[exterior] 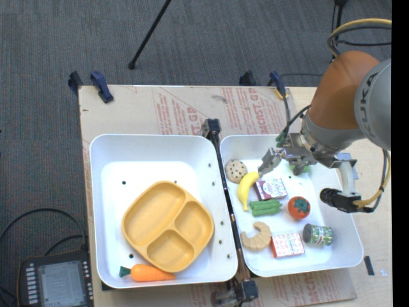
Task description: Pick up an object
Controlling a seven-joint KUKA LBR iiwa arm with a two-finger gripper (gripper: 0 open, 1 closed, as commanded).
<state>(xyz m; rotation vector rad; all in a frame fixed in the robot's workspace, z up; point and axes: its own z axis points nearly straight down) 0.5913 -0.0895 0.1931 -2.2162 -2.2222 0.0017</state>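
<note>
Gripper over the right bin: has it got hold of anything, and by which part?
Nothing is held. The two-finger gripper hangs open above the yellow toy banana, with nothing between its fingers.

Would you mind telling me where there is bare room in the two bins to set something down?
Left bin: bare floor behind the yellow divided plate, toward the far wall. Right bin: crowded with banana, croissant, tomato and can.

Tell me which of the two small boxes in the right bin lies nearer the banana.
The upper box, purple and white, right beside the banana and above the green beans. The other box, red and white, sits lower, by the croissant.
</note>
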